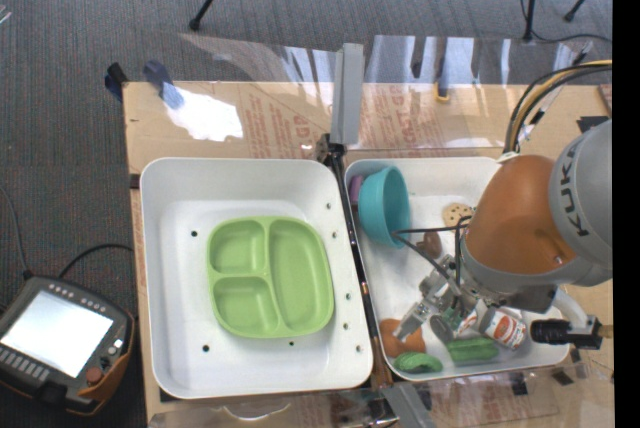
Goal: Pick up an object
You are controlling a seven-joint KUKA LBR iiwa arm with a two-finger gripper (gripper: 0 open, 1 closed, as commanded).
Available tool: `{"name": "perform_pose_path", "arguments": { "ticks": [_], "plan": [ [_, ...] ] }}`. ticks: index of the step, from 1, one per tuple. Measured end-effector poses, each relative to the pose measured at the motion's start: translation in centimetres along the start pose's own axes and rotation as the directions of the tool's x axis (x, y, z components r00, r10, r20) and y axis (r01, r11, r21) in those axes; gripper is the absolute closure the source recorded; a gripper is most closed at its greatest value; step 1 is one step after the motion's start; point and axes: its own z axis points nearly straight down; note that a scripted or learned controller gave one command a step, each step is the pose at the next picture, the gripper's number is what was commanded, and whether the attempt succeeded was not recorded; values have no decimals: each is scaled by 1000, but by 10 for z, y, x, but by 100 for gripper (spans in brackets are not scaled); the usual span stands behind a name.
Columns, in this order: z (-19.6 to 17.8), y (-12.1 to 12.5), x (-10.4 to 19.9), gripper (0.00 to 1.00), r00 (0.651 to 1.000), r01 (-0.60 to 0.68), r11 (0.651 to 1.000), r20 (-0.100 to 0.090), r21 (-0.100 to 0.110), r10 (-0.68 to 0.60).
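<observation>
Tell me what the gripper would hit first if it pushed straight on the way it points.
Probably the orange rounded object at the right bin's near-left corner: the gripper slants down-left toward it. Depth is unclear.

One camera hangs fixed above the bench (250,121), looking down at a slant from far enough back to take in both white bins. The left bin (160,266) sits near the frame's centre, with carpet (100,6) beyond the bench's far edge.
</observation>
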Motion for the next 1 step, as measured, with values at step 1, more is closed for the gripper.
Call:
{"name": "perform_pose_path", "arguments": {
  "ticks": [1],
  "plan": [
    [-8, -1, -1, 100, 1000, 0, 1000, -3, 1, 0]
  ]
}}
